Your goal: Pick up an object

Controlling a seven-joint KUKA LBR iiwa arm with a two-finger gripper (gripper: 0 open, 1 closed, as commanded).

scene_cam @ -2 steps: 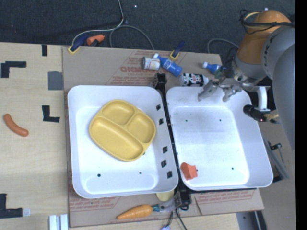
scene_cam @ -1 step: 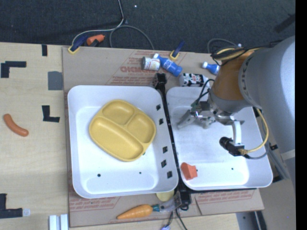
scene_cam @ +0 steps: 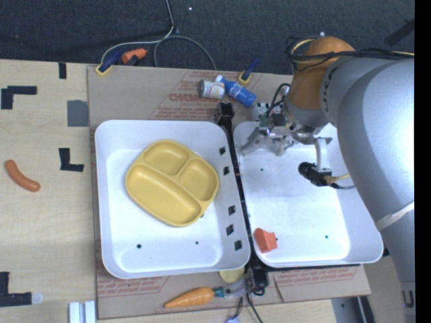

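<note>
Seen from above, the grey arm's gripper (scene_cam: 273, 138) sits low at the right bin's (scene_cam: 337, 247) far left corner; whether it is clenched or released cannot be told. A small orange block (scene_cam: 265, 240) lies apart by the near left wall, bare floor between. A smooth yellow divided plate (scene_cam: 172, 182) fills the left bin (scene_cam: 114, 247).

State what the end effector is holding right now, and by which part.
Nothing visibly held. The end effector hovers over the back of the right bin, with no object seen in it; the orange block lies far off by the bin's front edge.
</note>
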